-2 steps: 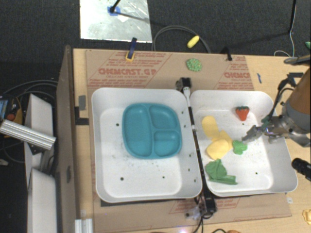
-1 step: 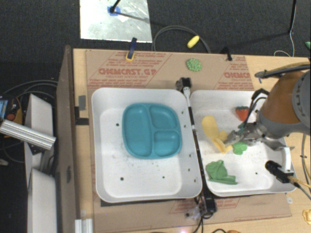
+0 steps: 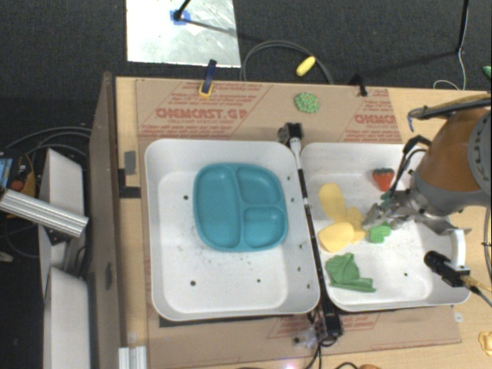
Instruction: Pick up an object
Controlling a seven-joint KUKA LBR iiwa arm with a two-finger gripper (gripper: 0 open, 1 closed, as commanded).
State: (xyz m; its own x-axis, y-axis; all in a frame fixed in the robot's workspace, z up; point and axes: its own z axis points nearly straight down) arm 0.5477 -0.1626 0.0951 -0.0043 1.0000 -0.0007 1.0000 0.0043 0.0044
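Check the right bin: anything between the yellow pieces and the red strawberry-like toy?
No, bare white floor of the right bin separates the yellow pieces from the red toy, as the camera view shows.

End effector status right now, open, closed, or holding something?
End effector: low in the right bin beside a small green piece; open or closed cannot be told.

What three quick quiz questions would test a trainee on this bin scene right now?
1. True or false: the blue divided tray lies in the left bin.
2. Which toy sits nearest the gripper? A) small green piece B) red strawberry-like toy C) green leafy toy
3. Fill in: the arm reaches into the ____ bin.

Key: 1 true; 2 A; 3 right.
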